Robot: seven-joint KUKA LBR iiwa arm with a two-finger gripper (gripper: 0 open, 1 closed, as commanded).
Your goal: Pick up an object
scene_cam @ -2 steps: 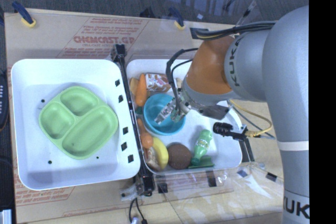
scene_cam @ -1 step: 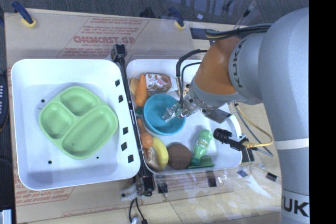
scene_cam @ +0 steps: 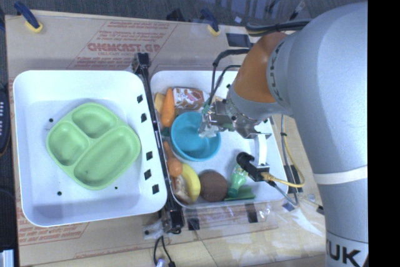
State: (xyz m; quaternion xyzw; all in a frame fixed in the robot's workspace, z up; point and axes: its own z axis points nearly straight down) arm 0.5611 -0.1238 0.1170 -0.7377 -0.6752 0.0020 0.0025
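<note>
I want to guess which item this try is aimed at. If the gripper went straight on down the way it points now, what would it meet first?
Most likely the blue bowl: the gripper hangs over its right side in the right bin. Depth is unclear from this slanted view, so rim or inside is uncertain.

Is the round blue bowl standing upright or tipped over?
Upright: the round blue bowl shows its open mouth and inner floor in the right white bin.
</note>
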